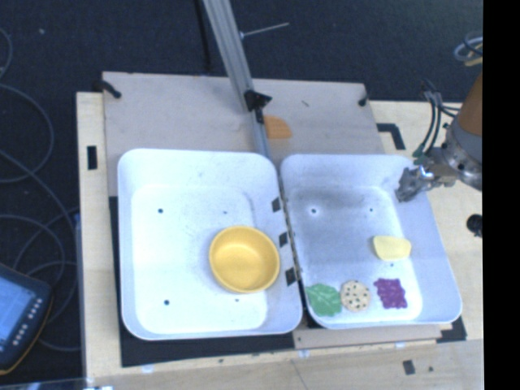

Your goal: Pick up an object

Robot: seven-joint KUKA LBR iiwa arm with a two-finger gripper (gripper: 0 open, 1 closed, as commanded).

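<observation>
The right bin holds a pale yellow piece near its right side. Along its front edge lie a green leafy piece, a round cookie and a purple grape cluster. A yellow bowl sits in the left bin, toward its front right. My gripper hangs over the right bin's far right corner, well above and behind the pale yellow piece. Nothing shows between its tips.
A slanted metal rail rises from behind the divide between the bins. An orange patch lies on the board behind them. Cables and a tablet lie off the bench's left side.
</observation>
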